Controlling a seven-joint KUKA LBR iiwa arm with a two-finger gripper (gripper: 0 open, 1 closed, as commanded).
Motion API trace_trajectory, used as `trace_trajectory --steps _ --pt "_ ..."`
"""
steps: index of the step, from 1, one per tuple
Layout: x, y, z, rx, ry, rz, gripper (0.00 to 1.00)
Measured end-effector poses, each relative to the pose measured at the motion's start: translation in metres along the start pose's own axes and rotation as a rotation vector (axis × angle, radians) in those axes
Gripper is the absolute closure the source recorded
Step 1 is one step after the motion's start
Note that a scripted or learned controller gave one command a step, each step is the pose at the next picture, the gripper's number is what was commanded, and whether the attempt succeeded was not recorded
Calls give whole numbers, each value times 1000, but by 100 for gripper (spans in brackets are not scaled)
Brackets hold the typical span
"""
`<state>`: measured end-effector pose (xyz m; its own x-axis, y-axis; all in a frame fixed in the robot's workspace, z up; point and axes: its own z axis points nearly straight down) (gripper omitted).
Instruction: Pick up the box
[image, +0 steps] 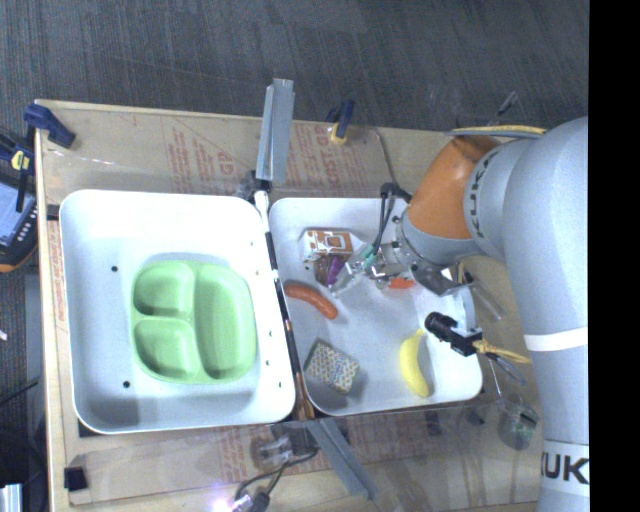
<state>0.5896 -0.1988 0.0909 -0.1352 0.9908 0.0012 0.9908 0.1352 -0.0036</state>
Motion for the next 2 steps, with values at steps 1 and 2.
trace_trajectory --steps 1,2 --pt "34 55 -34 -3 -2 -199 0" --pt "62 50 -13 -1 -20 -193 0"
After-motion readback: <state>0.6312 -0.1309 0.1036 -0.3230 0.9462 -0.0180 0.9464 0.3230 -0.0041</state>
